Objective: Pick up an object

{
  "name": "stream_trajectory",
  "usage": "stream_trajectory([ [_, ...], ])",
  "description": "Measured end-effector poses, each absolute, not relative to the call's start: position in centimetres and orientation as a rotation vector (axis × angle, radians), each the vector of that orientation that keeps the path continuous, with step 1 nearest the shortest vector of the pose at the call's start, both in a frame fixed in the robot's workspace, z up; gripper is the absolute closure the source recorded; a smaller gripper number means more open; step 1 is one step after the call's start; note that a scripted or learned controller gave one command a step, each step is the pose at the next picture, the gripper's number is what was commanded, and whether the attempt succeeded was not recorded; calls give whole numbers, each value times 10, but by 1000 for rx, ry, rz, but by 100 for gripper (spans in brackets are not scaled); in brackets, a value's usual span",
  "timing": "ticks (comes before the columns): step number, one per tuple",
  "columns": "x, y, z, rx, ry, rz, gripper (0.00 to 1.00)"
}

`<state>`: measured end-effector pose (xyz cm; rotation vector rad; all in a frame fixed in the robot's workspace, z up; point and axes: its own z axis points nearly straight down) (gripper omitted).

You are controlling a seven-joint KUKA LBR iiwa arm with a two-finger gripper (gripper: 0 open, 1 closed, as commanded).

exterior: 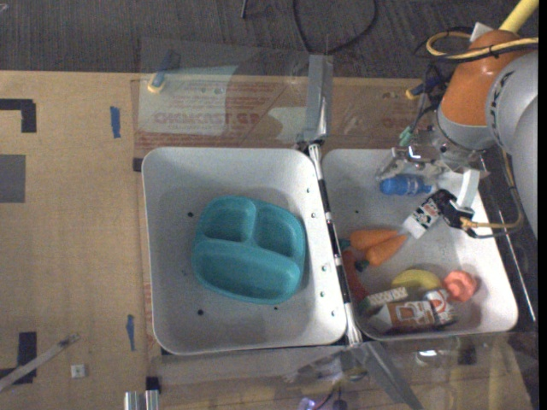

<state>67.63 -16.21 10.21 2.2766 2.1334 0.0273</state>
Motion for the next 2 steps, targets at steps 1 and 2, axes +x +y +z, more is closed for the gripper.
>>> stream_trajectory([
  [1, 678, -161, 115, 2269, 2132, 32, 100],
  [2, 678, -161, 114, 2269, 2133, 30, 0],
])
